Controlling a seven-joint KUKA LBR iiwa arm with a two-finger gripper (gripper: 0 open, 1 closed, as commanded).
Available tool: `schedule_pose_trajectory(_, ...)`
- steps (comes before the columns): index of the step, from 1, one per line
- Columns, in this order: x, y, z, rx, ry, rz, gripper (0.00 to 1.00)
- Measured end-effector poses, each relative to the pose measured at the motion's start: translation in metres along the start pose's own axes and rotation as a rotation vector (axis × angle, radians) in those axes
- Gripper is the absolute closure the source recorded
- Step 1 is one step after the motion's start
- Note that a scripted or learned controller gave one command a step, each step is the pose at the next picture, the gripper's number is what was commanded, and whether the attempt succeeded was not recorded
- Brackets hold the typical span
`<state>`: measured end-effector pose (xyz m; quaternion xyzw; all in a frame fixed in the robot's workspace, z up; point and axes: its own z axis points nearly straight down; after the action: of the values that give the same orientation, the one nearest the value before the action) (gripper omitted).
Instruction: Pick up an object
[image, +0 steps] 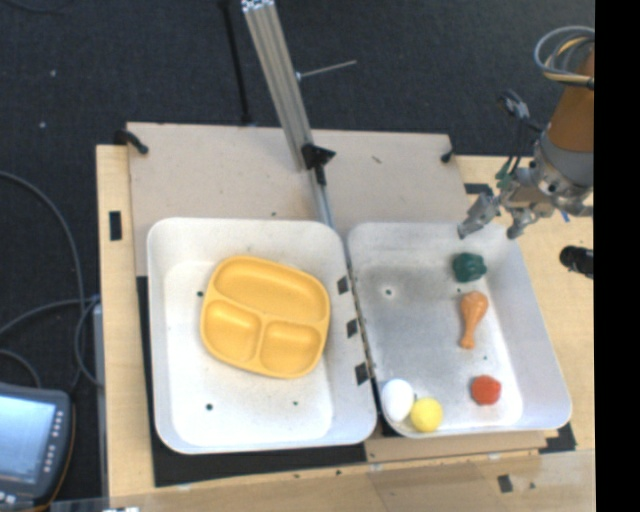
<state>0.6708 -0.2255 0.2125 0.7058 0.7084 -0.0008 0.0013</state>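
Note:
The right bin (420, 330) holds a dark green lump (468, 267), an orange drumstick-shaped toy (471, 316), a small red piece (486, 390), a yellow ball (427, 414) and a white egg-like piece (398, 398). My gripper (497, 218) hangs over the bin's far right corner, just above and behind the green lump. Its two fingers are spread apart, open, with nothing between them.
The left bin (180, 400) carries a yellow divided plate (265, 315). A slanted metal rail (285, 90) runs from the top down to the gap between the bins. A screen (30, 440) sits at the lower left, off the bench.

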Motion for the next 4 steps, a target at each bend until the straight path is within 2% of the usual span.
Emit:
schedule_pose_trajectory(1, 0.0, 0.0, 0.0, 0.001, -0.001, -0.001, 0.0)
schedule_pose_trajectory(3, 0.007, -0.012, 0.092, 0.003, 0.001, 0.0, 0.0)
schedule_pose_trajectory(4, 0.005, -0.012, 0.112, 0.002, 0.0, 0.0, 0.0)
